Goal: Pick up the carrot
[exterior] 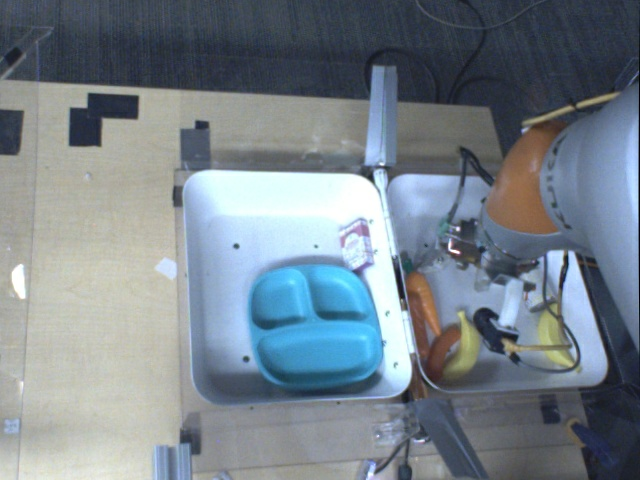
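The orange carrot (422, 304) lies along the left wall of the right bin (592, 368), pointing toward the near corner. My gripper (498, 294) hangs over the middle of that bin, to the right of the carrot and apart from it. The grey arm with its orange band (525, 183) comes in from the right above it. Nothing from the bin shows in the gripper's grasp.
A reddish-brown round item (438, 348) and a yellow banana-like piece (463, 348) lie just below the carrot. Another yellow item (551, 334) rests at the bin's right side. The left bin (215, 268) holds a blue divided plate (313, 325) and a small packet (356, 243).
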Controlling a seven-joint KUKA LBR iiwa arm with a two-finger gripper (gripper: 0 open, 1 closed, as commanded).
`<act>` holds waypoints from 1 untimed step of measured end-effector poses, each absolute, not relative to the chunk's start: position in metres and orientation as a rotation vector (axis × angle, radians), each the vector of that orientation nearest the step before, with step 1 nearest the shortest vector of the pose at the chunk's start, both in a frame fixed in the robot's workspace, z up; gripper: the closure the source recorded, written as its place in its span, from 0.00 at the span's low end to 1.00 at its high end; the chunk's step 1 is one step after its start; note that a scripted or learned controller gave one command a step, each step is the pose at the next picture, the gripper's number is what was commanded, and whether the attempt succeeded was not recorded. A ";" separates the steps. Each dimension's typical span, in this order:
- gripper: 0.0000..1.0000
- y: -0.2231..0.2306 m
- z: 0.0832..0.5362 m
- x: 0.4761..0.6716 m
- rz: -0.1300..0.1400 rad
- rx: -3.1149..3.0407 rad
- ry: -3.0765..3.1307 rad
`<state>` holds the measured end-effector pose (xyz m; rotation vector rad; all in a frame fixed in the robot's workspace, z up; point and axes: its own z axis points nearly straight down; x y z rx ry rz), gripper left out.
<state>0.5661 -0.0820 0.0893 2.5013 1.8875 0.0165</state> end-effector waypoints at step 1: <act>1.00 -0.081 0.101 0.569 0.027 2.497 1.889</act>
